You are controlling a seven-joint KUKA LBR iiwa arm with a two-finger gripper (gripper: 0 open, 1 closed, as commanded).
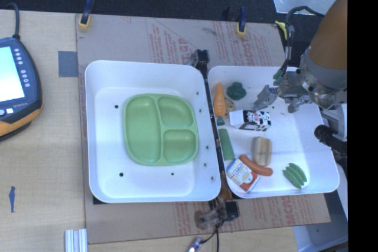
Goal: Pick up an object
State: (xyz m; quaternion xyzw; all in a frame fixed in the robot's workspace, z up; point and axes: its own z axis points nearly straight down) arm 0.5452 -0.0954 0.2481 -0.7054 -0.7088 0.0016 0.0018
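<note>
Camera view: the gripper (273,102) is seen over the right bin (313,127), its two fingers spread apart with nothing between them. One fingertip (260,96) hangs above the black-and-white carton (251,119), which lies just below and slightly left of the fingers, its long axis running nearly left to right across the bin. Whether the fingertips touch the carton or the bin floor cannot be told from this slanted view.

Further left of the fingers, a dark green lump (237,90) and an orange carrot (219,101) are placed near the bin's left wall; the carrot's long axis runs up and down the picture. A green stick (225,144) lies below them along the same wall. Below the fingers, a tan bread roll (261,151) stands roughly upright in the picture, touching a red sausage (256,165) that slants down to the right. A small printed packet (241,174) rests beside the sausage, and a green pea pod (295,174) is set well to the lower right.

The arm's upper part is cut off by the picture's right side. The left bin (100,127) holds a green divided plate (160,128), well apart from the fingers.
</note>
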